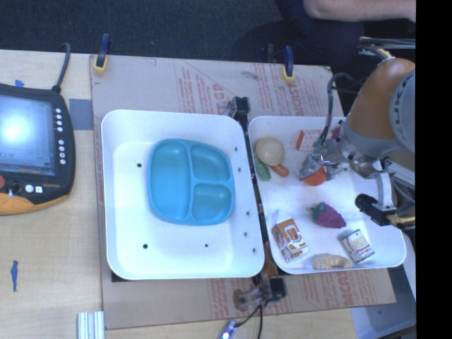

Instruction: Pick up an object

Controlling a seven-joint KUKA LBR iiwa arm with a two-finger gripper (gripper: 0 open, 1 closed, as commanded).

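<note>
My gripper is low over the upper middle of the right bin, reaching in from the right. A small orange-red object lies directly beneath its tip and is partly covered by it. Left of that are a cream ball, a green piece and an orange carrot-like piece. Further forward lie a purple grape bunch, a brown packet, a small box and a tan peanut-shaped piece. An orange and white card lies behind the gripper.
The left bin holds a blue divided plate. A tablet-like screen sits at the bench's left. A black clamp stands between the bins at the back, and the arm's grey body overhangs the right bin's right side.
</note>
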